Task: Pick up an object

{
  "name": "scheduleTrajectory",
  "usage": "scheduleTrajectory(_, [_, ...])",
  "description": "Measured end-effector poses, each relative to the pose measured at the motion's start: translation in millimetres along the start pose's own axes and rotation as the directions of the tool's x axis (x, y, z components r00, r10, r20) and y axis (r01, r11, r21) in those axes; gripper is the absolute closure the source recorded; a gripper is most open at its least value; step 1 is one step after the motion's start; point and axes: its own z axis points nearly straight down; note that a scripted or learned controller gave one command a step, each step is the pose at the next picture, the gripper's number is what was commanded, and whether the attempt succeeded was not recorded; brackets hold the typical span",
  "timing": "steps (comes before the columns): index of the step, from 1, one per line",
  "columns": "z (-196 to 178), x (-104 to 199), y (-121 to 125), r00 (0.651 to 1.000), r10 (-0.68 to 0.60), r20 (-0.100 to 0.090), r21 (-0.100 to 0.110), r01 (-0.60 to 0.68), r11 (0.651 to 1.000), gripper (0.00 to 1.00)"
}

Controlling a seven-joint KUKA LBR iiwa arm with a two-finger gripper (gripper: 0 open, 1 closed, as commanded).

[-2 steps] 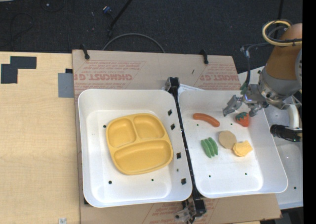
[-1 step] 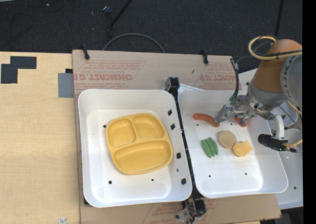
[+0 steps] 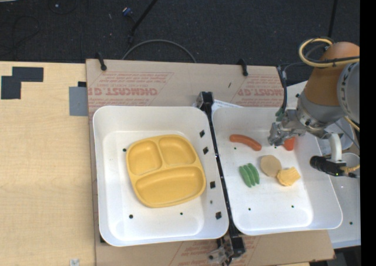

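Observation:
In the right bin (image 3: 317, 215), my gripper (image 3: 279, 135) hangs low at the far right part, coming down from the grey and orange arm. A small red-orange piece (image 3: 289, 144) sits right against its lower right side; whether it is between the fingers is hidden. An orange-red sausage (image 3: 245, 141) lies just left of the gripper. Nearer the front are a green pea pod (image 3: 249, 174), a round tan piece (image 3: 270, 165) and a yellow chunk (image 3: 288, 176).
The left bin (image 3: 111, 212) holds a yellow divided plate (image 3: 165, 170). A black divider (image 3: 215, 165) with clips runs between the two bins. Cardboard lies under both, and a wooden bench top stretches to the left.

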Motion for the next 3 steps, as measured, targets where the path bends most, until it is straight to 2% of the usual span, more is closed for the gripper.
scheduleTrajectory(1, [-58.8, 1.6, 10.0, 1.0, 0.002, 0.002, -0.008, -0.002, 1.0, 1.0])
scheduleTrajectory(2, [-104.3, 1.0, 10.5, 1.0, 0.002, 0.002, -0.006, -0.002, 1.0, 1.0])
scheduleTrajectory(3, [-96.6, 53.9, -12.1, 1.0, 0.001, -0.002, 0.001, -0.001, 1.0, 1.0])
